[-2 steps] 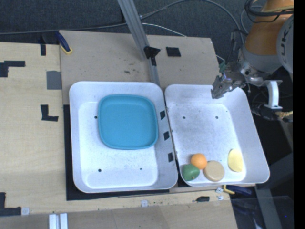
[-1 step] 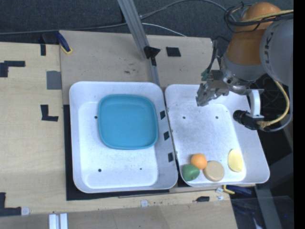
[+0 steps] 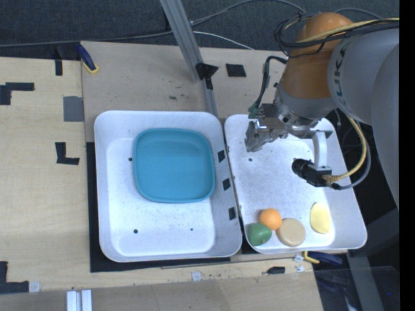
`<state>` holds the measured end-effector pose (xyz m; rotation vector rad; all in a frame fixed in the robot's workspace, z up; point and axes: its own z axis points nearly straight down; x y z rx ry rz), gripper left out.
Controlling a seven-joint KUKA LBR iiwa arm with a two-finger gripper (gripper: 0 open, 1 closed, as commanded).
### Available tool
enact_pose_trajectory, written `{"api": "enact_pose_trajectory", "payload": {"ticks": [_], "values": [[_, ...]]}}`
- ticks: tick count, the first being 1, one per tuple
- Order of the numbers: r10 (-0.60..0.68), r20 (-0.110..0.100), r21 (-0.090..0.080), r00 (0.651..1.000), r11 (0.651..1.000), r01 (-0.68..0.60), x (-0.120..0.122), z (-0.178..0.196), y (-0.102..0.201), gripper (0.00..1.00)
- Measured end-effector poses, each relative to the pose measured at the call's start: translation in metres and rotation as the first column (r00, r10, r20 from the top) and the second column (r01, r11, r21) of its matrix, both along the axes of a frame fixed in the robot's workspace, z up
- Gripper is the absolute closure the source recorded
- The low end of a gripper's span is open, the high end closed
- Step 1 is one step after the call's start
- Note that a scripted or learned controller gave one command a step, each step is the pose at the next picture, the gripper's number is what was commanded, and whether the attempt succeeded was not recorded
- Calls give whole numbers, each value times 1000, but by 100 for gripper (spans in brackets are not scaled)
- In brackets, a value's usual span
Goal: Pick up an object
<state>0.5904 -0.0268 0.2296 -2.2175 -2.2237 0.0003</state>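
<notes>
Four small objects huddle at the right bin's (image 3: 347, 235) near edge: green ball (image 3: 259, 234), orange ball (image 3: 270, 218), tan disc (image 3: 292, 232), yellow piece (image 3: 320, 218). Well apart, the gripper (image 3: 254, 139) hangs over the far end; its state I cannot tell. Left bin (image 3: 104, 173) holds a blue plate (image 3: 174, 164).

Robotics laboratory test cell. A plywood bench (image 3: 39, 173) marked with black tape patches (image 3: 63, 153) carries two white bins (image 3: 104, 173) (side by side, centre frame); loose cables (image 3: 240, 8) cross dark carpet at top, and an aluminium strut (image 3: 185, 34) rises upper centre.
</notes>
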Motion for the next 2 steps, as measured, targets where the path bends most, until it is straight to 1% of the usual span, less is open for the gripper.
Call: {"api": "enact_pose_trajectory", "payload": {"ticks": [1,2], "values": [[-1,0,0,1000,1000,1,-18,-10,45,100],[0,0,0,1000,1000,0,-26,-10,97,100]]}}
